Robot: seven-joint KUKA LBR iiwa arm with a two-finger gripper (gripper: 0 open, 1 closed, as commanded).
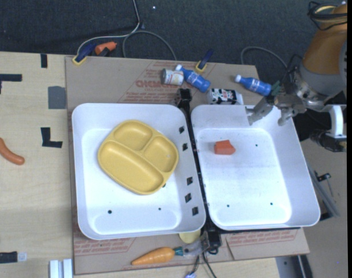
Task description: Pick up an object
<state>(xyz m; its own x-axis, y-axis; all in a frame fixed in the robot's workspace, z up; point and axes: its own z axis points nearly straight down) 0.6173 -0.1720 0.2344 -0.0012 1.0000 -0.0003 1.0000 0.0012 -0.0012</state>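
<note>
A small orange-red block (224,148) is seen lying alone in the right bin (280,213), near the bin's far-left part and well apart from every wall. It is judged to be light and fairly stiff — perhaps foam or plastic, which cannot be settled at this size. Its low, squat shape suggests that it is best taken across its two shorter sides from straight above, with the fingers brought down close to the bin floor; its smooth top offers little else to take hold of.

The gripper (271,110) is held over the far right rim of that bin, above and to the right of the block and well apart from it. Its two fingers (256,113) are spread apart, and nothing is seen between them or touching them.

In the left bin (89,213) a yellow divided plate (138,156) is resting — it is not in the way of the block.
</note>
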